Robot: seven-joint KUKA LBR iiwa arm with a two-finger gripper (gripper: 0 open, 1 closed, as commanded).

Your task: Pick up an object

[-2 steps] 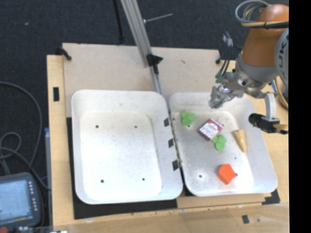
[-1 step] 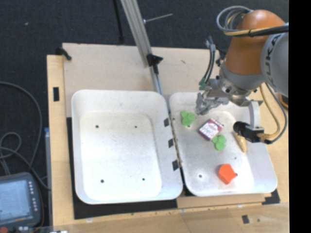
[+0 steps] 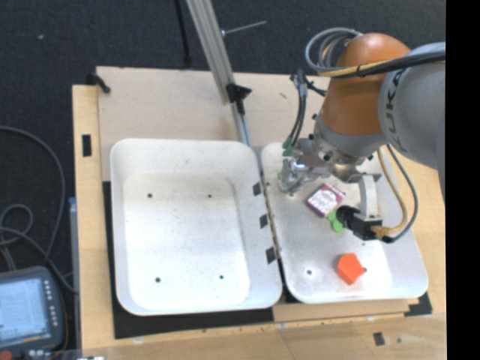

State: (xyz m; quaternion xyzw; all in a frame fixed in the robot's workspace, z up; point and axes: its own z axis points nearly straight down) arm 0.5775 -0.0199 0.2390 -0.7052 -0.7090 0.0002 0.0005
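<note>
In the right bin [image 3: 315, 276] lie a small purple-and-white packet [image 3: 325, 199], a green piece [image 3: 335, 223] partly hidden by a black part, and an orange block [image 3: 349, 268] near the front. My gripper [image 3: 292, 172] hangs low at that bin's back left corner, left of the packet. Nothing shows between its fingers.
The left bin [image 3: 187, 223] is a wide white tray beside the right one. A slanted metal pole [image 3: 214, 47] rises from the bench behind the bins. Cables loop around the orange wrist band [image 3: 360, 88]. A pendant screen [image 3: 26, 306] sits at the lower left.
</note>
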